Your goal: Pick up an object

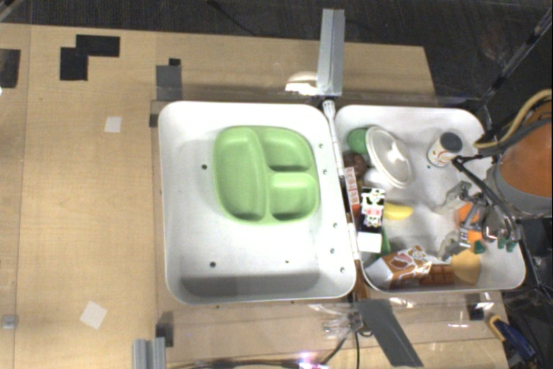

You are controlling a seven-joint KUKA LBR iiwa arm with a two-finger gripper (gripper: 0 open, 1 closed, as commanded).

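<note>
Camera view, looking down at a slant: two white bins side by side on a wooden surface [78,212]. Left bin [186,272] with a green divided tray [263,173] lying across its upper middle, nothing else inside. Right bin [510,276] cluttered: a shiny metal bowl [389,155] tilted near the top, a green thing [357,138] tucked just beside it on the left, a small round dark item [449,142] toward the top right corner, a black-and-white carton [372,207] by the dividing wall, a yellow piece [397,211] touching its right side, a brown packet [410,264] along the bottom edge, a tan wedge [467,268] near it on the right. Arm [527,177] entering from the right, orange band above the wrist, cables looping over it. Gripper [473,225] low over the right side of the right bin, among small orange and green bits, just above the tan wedge; cannot tell how it is set or whether anything is caught in it. Grey post [332,52] standing upright at the far edge between the bins.
</note>
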